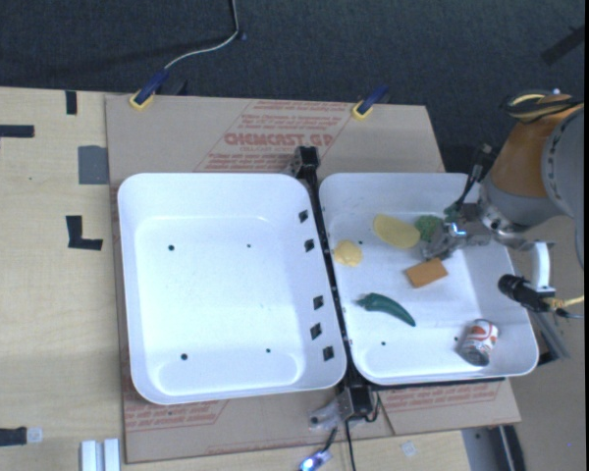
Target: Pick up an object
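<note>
The right bin (393,366) holds several small objects: a yellow oval piece (397,231), a small yellow lump (348,254), an orange block (427,274), a green pepper-shaped piece (388,307), a green item (428,227) and a red-and-white can (478,341). My gripper (446,242) is down in the right bin, at the green item and just above the orange block. The wrist body hides the fingertips.
The left bin (216,292) sits beside the right one, with a black divider clip strip (319,263) between them. Both rest on a cardboard sheet (275,135) held by blue-yellow clamps. A cable runs across the dark floor at the top.
</note>
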{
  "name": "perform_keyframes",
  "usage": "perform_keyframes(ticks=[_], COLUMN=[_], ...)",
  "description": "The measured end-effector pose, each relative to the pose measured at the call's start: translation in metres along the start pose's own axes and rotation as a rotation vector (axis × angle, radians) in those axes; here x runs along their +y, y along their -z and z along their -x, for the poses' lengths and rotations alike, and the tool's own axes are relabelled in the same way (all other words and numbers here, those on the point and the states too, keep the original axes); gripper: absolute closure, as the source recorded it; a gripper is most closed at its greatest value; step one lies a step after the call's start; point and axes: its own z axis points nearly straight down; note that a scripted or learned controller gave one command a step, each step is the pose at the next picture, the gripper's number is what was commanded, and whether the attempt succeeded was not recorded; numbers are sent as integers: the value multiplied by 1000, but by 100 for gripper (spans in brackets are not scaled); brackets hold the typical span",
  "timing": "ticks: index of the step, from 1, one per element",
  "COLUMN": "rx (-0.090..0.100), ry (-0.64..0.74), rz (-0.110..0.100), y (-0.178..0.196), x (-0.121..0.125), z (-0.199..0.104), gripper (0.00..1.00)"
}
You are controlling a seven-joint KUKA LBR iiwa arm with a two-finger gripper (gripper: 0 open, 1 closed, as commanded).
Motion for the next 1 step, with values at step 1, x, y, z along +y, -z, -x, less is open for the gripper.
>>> perform_keyframes(ticks=[1], rx=[-1], ry=[1], rz=[2], y=[-5], x=[-44], z=[-60], gripper=[100])
